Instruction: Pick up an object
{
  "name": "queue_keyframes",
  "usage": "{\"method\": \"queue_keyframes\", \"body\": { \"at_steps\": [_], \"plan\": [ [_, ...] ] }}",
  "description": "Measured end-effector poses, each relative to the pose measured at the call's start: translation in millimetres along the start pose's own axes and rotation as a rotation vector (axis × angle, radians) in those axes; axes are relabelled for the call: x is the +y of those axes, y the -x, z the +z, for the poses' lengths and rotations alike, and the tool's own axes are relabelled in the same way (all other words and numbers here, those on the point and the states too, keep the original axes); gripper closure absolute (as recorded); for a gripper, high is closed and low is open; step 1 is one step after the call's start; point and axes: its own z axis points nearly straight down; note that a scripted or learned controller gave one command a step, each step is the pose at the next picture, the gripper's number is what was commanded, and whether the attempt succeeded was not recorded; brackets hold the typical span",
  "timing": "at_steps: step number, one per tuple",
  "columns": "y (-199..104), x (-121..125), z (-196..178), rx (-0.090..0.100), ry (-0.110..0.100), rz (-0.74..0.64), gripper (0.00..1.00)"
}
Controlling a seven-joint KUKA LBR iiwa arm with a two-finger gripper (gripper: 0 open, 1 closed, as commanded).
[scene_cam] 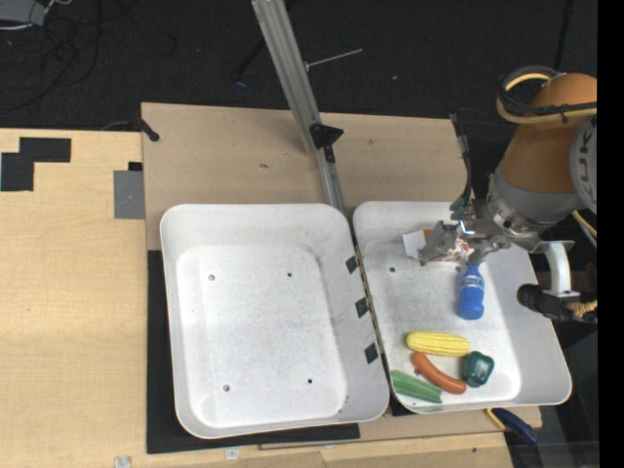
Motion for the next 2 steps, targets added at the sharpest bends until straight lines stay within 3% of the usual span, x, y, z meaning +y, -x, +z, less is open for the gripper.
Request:
{"method": "queue_keyframes", "body": {
  "at_steps": [1, 2],
  "plan": [
    [1, 1, -3, -0.001, 0.005, 0.001, 0.0],
    [4, 2, 60, 0.0, -0.001, 0.001, 0.0]
  ]
}}
